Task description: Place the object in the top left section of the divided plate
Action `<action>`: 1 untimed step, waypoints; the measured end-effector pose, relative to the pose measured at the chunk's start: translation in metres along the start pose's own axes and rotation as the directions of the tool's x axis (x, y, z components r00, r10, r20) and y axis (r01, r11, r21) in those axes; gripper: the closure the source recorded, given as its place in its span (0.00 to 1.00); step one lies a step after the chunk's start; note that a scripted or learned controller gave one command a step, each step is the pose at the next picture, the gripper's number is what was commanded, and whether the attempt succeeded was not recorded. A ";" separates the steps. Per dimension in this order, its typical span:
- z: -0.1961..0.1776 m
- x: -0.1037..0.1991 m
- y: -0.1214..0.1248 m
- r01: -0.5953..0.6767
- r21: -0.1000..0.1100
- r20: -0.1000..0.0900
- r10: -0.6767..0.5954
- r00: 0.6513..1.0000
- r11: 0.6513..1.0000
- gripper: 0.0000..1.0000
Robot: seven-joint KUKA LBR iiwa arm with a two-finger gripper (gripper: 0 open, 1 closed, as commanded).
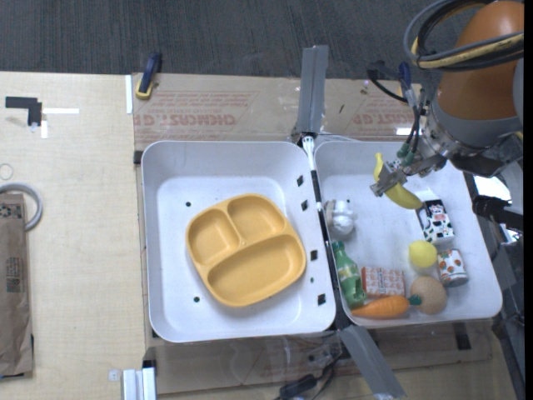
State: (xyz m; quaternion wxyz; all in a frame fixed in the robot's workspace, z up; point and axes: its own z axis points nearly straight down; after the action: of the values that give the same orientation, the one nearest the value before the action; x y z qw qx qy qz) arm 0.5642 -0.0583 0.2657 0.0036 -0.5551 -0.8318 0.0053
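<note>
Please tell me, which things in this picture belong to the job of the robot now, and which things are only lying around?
Belong to the job:
- gripper
- banana, at the gripper in the right bin
- yellow divided plate in the left bin

Only lying about:
- green bottle
- carrot
- lemon
- egg
- snack packet
- two small cans

The gripper (391, 179) covered the upper part of the banana (402, 195), and whether its fingers closed on the fruit could not be told. The arm (479, 65) ran off the top and right edges. A brown bag (12, 282) was cut by the left edge. Print on the small cartons (435, 221) was too small to read. The carrot (383, 308) hid the bottle's (346, 275) base.
</note>
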 end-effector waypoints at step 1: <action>0.022 0.068 0.009 0.159 -0.005 0.000 -0.159 0.987 0.987 1.00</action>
State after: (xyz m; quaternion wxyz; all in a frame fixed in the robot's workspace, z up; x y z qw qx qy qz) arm 0.5464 0.0078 0.2436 0.0027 -0.4869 -0.8735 0.0027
